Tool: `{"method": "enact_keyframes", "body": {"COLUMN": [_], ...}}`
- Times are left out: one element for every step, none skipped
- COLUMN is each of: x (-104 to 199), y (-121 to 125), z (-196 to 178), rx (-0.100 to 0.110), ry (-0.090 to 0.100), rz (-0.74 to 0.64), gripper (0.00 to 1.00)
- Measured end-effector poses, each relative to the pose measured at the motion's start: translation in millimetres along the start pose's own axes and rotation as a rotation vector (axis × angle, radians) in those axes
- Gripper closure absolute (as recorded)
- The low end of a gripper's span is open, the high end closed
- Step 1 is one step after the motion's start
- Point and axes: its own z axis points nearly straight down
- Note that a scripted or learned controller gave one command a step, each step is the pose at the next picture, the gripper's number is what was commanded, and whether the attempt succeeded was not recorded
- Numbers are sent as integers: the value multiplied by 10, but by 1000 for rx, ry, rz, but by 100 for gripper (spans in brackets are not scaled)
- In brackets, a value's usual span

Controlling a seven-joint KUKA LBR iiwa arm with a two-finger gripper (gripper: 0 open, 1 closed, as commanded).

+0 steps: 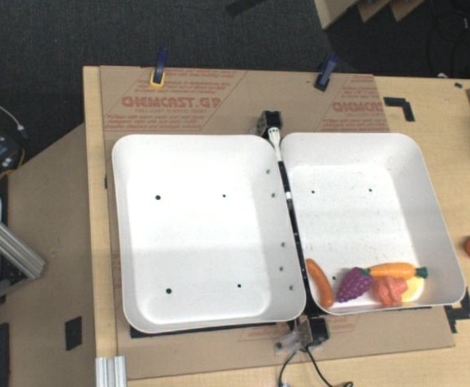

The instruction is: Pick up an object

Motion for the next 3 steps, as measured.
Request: {"method": "enact_keyframes", "body": {"x": [0, 0, 0], "y": [1, 1, 1], "z": [1, 1, 1], "rx": [0, 0, 0], "ry": [0, 0, 0], "rz": [-1, -1, -1], "gripper": [100, 100, 100]}}
